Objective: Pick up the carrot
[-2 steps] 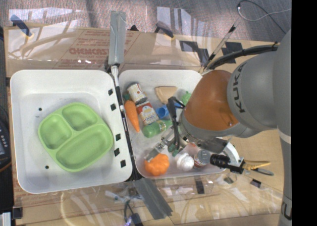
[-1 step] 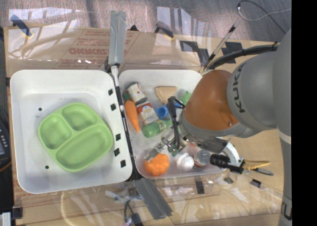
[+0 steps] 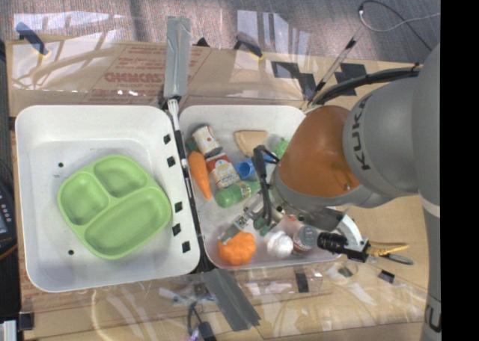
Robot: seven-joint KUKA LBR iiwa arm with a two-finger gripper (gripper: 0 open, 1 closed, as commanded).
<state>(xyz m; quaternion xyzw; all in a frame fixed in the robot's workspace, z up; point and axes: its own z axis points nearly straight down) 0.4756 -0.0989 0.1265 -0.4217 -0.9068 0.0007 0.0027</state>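
Carrot lying along right bin's left wall, small jar and green bottle crowding beside it, gripper low amid clutter, grip state cannot tell, green divided plate in left bin.

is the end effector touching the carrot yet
Apart. The camera view shows the end effector low in the right bin, over the green bottle, with bottles lying between it and the carrot by the bin's left wall.

Looked like robotics lab: KUKA arm over taped-down white bins, toy food beside wrist, loose cables beyond arm, cardboard under bins, grey carpet.
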